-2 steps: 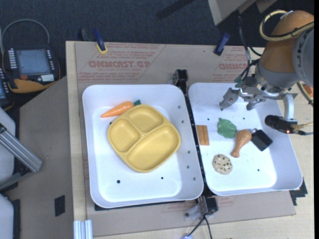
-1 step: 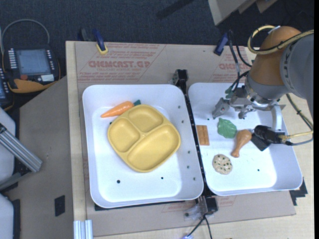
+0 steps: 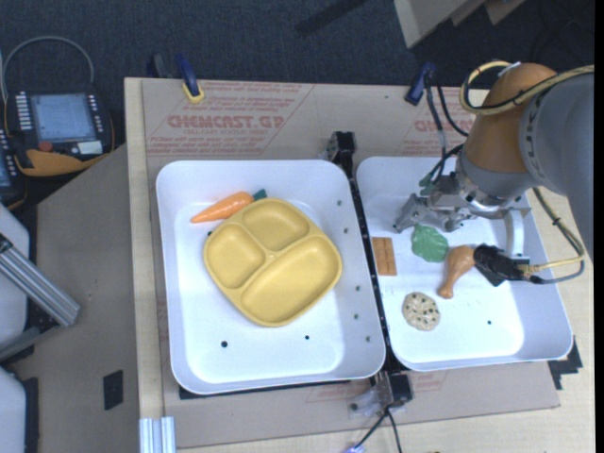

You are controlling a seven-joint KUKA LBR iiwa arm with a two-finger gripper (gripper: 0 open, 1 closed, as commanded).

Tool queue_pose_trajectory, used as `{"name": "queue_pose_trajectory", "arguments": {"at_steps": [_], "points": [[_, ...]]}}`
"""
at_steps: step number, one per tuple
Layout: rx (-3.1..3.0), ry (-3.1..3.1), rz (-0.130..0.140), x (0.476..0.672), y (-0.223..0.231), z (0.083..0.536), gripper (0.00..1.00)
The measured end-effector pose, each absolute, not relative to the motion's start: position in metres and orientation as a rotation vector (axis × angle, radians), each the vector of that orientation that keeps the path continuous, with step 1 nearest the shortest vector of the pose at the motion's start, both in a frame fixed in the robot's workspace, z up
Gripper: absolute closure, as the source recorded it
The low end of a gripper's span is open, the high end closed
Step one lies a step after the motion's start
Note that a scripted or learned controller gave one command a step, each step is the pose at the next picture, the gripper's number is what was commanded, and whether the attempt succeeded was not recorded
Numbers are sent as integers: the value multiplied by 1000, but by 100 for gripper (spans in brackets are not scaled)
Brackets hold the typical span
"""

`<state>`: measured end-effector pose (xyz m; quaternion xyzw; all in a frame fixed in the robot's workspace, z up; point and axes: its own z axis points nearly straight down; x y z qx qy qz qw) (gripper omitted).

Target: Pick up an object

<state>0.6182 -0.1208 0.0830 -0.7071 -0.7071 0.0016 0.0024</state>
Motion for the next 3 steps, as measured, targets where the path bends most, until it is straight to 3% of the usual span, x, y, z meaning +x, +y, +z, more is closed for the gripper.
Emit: {"name": "queue_pose_trajectory", "arguments": {"at_steps": [1, 3], "points": [[-2221, -2221, 1, 619, -121, 96, 100], [-2225, -2227, -6, 618, -117, 204, 100]]}}
